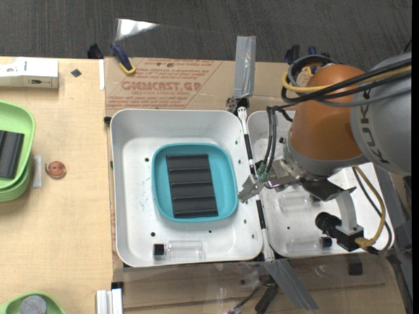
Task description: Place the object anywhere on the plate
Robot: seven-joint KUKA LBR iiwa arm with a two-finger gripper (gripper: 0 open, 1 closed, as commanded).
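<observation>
Teal plate (pixel 194 182) lies in the left white bin (pixel 131 195), with a black ribbed block (pixel 191 185) resting on it. A small black item (pixel 158 249) sits near the bin's front wall. Gripper (pixel 254 185) hangs over the divide between the bins; its state cannot be told.

My arm (pixel 386 116) is a smooth grey shell, and a broad, glossy orange band (pixel 324 120) wraps the rounded joint above my wrist. Yellow and black cables (pixel 308 70) loop over the top of that band, and more run down my side. Below it sits a grey metal wrist block (pixel 294 172), with a black cylindrical fitting (pixel 330 226) alongside.
</observation>
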